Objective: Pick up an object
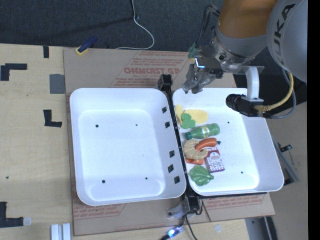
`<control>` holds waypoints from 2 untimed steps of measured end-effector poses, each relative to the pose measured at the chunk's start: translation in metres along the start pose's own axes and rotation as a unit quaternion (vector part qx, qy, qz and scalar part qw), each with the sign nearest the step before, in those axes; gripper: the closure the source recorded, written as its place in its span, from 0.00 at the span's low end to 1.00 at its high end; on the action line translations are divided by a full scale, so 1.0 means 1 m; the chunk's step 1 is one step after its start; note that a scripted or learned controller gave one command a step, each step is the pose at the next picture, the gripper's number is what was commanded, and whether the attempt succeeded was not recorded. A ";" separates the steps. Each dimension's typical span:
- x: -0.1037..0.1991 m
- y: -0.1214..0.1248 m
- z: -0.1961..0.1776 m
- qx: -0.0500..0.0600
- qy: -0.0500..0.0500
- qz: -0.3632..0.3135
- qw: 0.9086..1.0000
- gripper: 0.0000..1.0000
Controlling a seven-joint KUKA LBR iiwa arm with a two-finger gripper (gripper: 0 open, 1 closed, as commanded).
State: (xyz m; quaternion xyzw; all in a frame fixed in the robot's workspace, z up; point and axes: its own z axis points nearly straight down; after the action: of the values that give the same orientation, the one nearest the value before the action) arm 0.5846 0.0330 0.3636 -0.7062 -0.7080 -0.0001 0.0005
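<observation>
Above the far rim of the right bin [260, 149], near the divider between bins, hangs the gripper [192, 86]. Fingers [189, 84] look close together, nothing visible between them; the view is too small to say whether they are fully pressed together. Tips sit over the bin's far-left corner, above the objects and apart from them.

Arm [250, 14] enters from the upper right, orange band above the wrist, grey link at the frame edge. A black cylindrical part [240, 104] with a yellow cable [282, 101] hangs off the wrist over the right bin's far edge.

Objects are all clustered along the left wall of the right bin:
- yellow piece [199, 116] farthest back, a small green piece [187, 121] touching its near-left side
- green bottle [205, 132] lying on its side just nearer than those
- orange-red item [206, 144] beside a tan rounded item [193, 151], touching
- red-and-white packet [215, 162] just right of the tan item
- green leafy item [201, 175] nearest the camera

Left bin [80, 149] sits flush against the right one, black clips [172, 159] along the shared edge. Both bins rest on a cardboard sheet [130, 69] with red print. A blue-and-yellow tool [86, 45] lies at the cardboard's far-left corner, well apart from the bins.
</observation>
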 end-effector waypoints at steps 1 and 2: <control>0.022 -0.097 0.062 0.007 0.000 0.000 1.000 1.00; 0.009 -0.102 0.085 0.003 -0.001 0.001 1.000 1.00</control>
State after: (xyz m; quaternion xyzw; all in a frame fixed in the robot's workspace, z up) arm 0.4827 0.0421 0.2783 -0.7073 -0.7069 0.0024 0.0016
